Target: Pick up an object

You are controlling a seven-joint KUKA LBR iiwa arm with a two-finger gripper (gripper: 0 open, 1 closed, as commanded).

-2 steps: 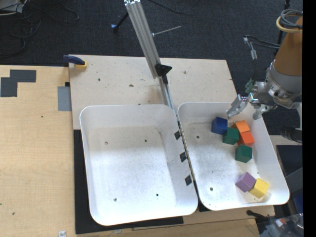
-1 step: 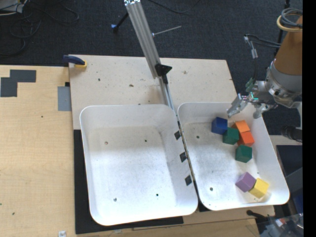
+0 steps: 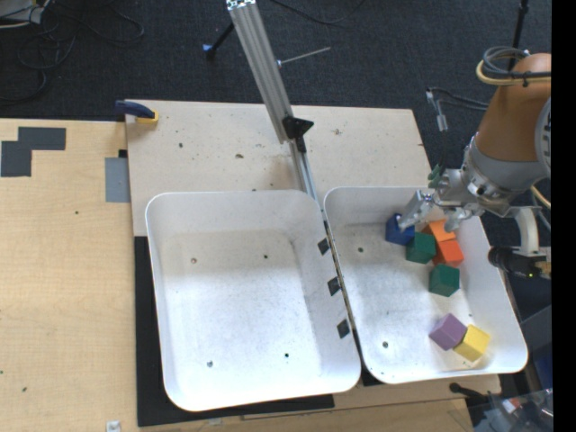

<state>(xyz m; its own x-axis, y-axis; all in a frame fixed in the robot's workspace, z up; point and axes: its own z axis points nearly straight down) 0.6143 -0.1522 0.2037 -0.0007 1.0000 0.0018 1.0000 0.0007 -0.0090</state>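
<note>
Blue block [image 3: 396,232] sits in the right bin [image 3: 378,331], upper part, touching a green block [image 3: 419,249] beside an orange one [image 3: 445,244]. Gripper [image 3: 421,212] is low over the blue block; can't tell its state or whether it's touching. Left bin [image 3: 180,367] alongside, on a wooden bench [image 3: 63,268]; dark carpet [image 3: 378,25] behind.

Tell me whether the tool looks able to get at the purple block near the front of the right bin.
Probably yes. The purple block lies uncovered in the right bin, touching only the yellow block. The tool sits farther back, by the blue block.
</note>
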